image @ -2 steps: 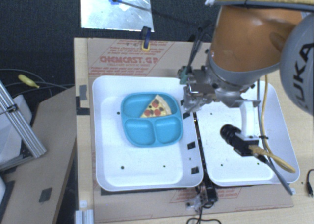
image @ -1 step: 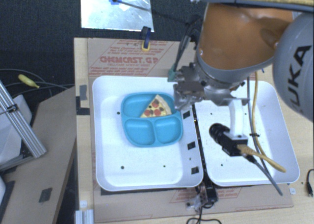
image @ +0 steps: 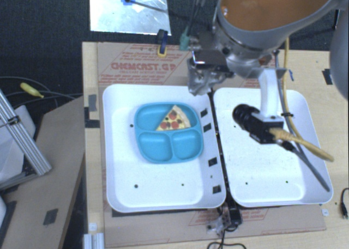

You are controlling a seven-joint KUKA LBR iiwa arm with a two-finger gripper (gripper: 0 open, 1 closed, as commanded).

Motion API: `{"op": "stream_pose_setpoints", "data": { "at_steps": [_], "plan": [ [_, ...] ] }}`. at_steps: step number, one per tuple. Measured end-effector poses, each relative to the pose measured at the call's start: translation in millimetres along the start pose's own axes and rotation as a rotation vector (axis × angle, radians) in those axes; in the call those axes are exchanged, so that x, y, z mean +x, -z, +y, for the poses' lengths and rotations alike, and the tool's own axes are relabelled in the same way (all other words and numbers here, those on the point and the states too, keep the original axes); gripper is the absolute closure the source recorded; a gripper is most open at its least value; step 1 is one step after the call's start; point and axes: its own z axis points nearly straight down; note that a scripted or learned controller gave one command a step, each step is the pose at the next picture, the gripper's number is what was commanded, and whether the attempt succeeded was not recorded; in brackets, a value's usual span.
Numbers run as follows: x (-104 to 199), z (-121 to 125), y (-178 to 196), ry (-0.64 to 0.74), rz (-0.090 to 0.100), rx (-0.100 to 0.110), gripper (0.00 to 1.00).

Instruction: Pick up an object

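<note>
A blue divided plate (image: 166,147) lies in the left bin (image: 158,188). A toy pizza slice (image: 174,119) with red toppings rests in the plate's far compartment; the two near compartments hold nothing. My gripper (image: 203,83) hangs at the far end of the ridge between the two bins, above and to the right of the pizza slice and apart from it. The wrist and the big grey and orange arm (image: 272,2) cover its upper part. I see nothing held in it.
The right bin (image: 262,182) has a bare speckled floor. Both bins sit on a printed cardboard sheet (image: 136,65). A shiny panel (image: 128,0) lies at the back left, and a metal frame (image: 19,139) stands at the left edge.
</note>
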Motion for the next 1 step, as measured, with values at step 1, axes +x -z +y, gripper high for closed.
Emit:
{"op": "stream_pose_setpoints", "data": {
  "at_steps": [1],
  "plan": [
    [-20.3, -3.4, -138.1, -0.009, -0.012, 0.025, 1.00]
  ]
}}
